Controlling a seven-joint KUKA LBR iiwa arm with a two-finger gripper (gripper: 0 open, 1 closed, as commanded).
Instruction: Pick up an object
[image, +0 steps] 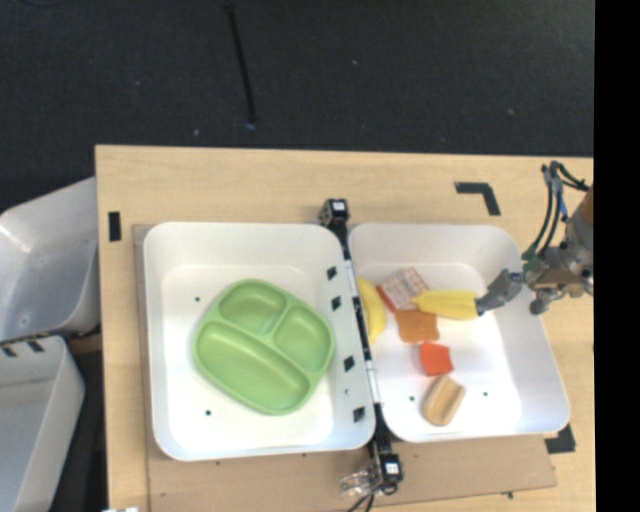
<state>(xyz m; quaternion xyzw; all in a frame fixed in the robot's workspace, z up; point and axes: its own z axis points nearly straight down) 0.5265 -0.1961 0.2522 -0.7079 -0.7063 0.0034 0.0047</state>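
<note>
The right bin holds several small items. A yellow oblong piece lies in the middle, an orange block just below it and a red cube lower down. A tan bread roll lies near the front. A red-and-white packet and a yellow banana sit by the divider. My gripper hangs at the bin's right side, open. Its left finger reaches the right end of the yellow oblong piece. Nothing sits between the fingers.
The left bin holds a green divided plate. Black clips mark the seam between the bins. A white container stands off the bench's left side. Cables hang above the wrist at the right.
</note>
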